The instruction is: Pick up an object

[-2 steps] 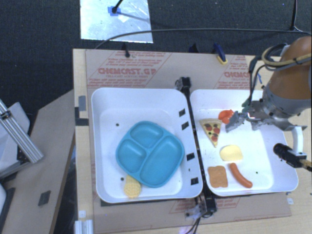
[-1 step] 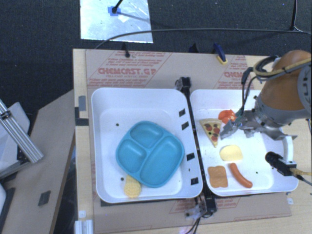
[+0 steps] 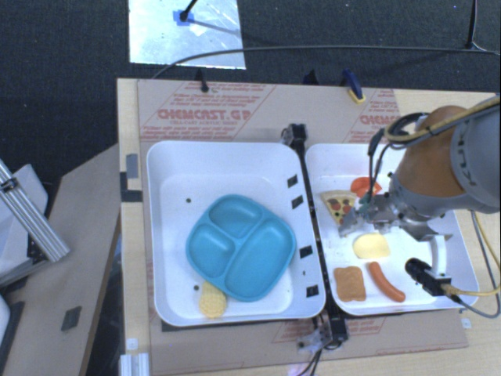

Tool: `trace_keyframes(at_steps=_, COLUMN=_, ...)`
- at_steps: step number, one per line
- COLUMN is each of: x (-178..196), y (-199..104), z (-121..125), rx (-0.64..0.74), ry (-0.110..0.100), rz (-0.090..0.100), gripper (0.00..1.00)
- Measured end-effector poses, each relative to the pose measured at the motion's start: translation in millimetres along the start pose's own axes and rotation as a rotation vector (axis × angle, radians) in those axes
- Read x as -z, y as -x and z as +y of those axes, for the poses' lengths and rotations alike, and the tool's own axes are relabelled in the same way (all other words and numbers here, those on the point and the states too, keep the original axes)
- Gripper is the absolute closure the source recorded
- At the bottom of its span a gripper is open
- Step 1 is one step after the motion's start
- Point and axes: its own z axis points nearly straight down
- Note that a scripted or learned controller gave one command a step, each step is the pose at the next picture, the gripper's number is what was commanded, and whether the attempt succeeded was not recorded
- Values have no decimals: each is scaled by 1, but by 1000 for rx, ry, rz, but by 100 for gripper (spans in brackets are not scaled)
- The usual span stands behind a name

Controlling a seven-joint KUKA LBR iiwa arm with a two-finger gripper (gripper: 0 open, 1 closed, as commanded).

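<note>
A grey robot arm (image 3: 438, 171) with an orange band reaches in from three o'clock over the right bin (image 3: 468, 269) of two white bins on a desk (image 3: 258, 104). Its hand (image 3: 368, 214) hangs low near the centre of that bin, just beside a pizza slice (image 3: 338, 204) at its nine o'clock and above a pale yellow piece (image 3: 370, 247) at its six o'clock. The wrist blocks the tips, so whether the hand is open or closed cannot be told, and nothing can be seen held. A red piece (image 3: 362, 185) at the hand's twelve o'clock is partly hidden behind the arm. Toward the bin's six o'clock lie a brown cracker (image 3: 349, 283) and a sausage (image 3: 386, 281), close together. The left bin (image 3: 235, 159) carries a blue divided plate (image 3: 240, 246); a yellow waffle (image 3: 211, 300) peeks from under the plate's seven o'clock edge, partly covered.
</note>
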Motion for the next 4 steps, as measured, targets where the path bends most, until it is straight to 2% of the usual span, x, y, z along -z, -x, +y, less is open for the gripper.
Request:
trace_keyframes(at_steps=1, x=14, y=1, z=1, rx=0, ry=4, rz=-2, gripper=100)
trace_keyframes(at_steps=3, x=113, y=9, z=4, rx=3, ry=9, rz=-2, gripper=100)
trace_keyframes(at_steps=4, x=105, y=-44, z=-6, rx=8, ry=2, rz=1, gripper=100)
